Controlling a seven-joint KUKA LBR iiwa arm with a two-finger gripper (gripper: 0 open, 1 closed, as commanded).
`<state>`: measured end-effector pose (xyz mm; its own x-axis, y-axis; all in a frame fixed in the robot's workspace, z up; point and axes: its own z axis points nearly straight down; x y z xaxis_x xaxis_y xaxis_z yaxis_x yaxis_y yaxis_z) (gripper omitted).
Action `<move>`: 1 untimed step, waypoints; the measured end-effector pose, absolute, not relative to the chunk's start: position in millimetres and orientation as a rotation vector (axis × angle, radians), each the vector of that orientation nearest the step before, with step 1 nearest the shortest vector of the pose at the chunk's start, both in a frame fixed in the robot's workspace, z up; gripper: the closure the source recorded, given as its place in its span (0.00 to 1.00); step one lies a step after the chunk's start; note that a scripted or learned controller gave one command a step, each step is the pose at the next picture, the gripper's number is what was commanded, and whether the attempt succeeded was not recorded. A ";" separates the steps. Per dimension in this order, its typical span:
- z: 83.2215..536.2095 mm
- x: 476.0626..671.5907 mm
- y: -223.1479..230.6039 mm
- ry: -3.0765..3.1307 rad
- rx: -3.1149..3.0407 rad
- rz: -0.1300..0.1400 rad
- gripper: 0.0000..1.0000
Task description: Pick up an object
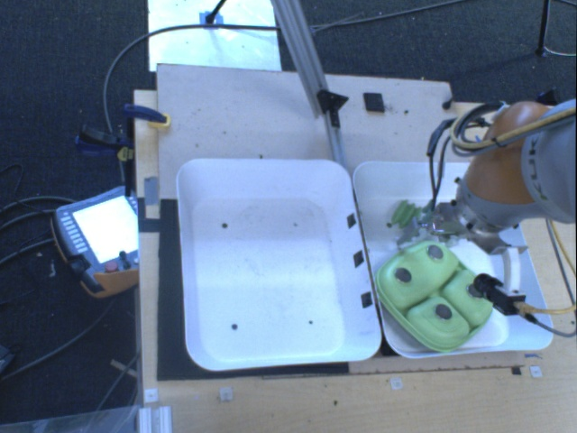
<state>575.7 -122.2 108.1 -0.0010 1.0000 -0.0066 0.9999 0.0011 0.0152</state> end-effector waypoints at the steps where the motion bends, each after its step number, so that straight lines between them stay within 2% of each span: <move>1: 92.2 582.5 -124.6 2.208 2.206 0.015 0.00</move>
<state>582.5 -124.6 92.2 -0.0006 1.0000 -0.0079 0.9998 0.0008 0.0212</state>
